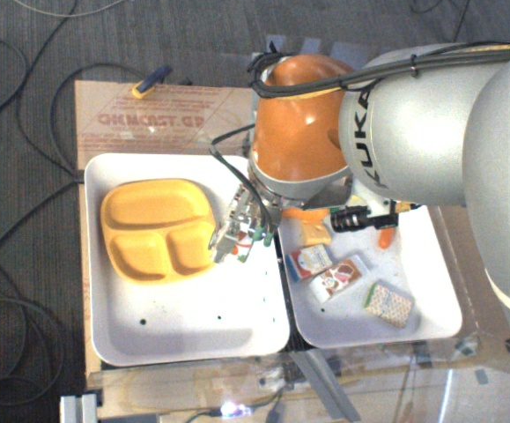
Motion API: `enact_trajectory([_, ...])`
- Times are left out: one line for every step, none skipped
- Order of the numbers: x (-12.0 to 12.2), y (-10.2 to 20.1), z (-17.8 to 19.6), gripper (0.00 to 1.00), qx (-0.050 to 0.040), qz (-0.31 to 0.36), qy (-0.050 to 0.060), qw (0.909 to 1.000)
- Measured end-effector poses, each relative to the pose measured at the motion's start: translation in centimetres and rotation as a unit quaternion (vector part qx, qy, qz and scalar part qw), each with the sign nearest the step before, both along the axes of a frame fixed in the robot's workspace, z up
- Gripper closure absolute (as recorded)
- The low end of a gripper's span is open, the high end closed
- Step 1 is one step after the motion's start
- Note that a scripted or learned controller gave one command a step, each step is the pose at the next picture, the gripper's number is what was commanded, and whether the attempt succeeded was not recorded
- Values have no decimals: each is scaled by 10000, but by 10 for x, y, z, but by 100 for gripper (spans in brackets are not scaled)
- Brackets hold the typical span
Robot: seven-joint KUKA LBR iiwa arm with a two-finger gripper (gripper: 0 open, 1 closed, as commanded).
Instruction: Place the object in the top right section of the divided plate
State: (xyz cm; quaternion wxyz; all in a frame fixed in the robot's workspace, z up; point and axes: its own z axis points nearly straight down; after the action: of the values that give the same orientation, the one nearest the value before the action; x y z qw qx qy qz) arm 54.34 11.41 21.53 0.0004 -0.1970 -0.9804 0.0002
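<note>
"KUKA" lettering marks the arm point(413, 122) above bins.

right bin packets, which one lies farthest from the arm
The patterned packet at the right bin's lower right corner. The two red-and-white packets lie closer in, toward the bin's left side.

Grey arm point(431, 122) reaching from right, tool point(234, 232) angled down-left
</note>
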Motion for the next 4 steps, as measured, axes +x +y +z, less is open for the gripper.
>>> enact_trajectory([19, 20, -14, 100, 7, 1473, -5, 9891])
enact_trajectory([14, 91, 0, 100, 14, 2851, -11, 9585])
enact_trajectory([9, 101, 5, 100, 23, 2712, -9, 9625])
enact_trajectory([22, 94, 9, 100, 22, 2651, -7, 9642])
